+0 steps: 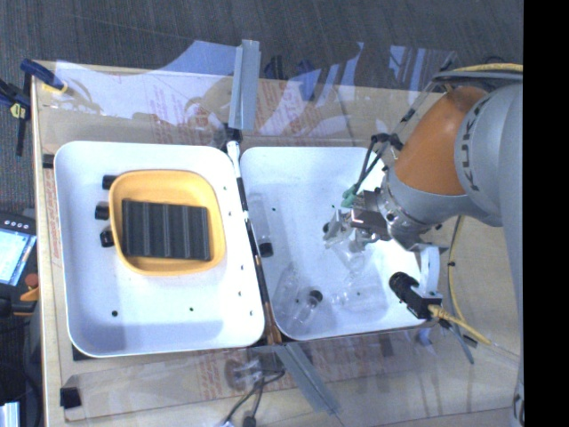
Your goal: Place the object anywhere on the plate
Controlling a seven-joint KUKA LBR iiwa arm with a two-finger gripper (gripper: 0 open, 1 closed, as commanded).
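Note:
A yellow plate [169,189] with a dark grey ribbed middle lies in the left bin [151,327]. In the right bin [293,176], a clear see-through object [298,296] lies near the front left corner. A second clear piece [360,294] lies just to its right. My gripper [343,231] hangs over the middle of the right bin, above and behind these clear pieces. Glare and the clear plastic hide what is at its tips. The grey arm with its orange band [436,149] comes in from the right.
Three small black items [101,210] sit along the plate's left side in the left bin. A small black piece [265,249] rests by the wall between the bins. A faint clear shape [256,210] lies at the right bin's left edge.

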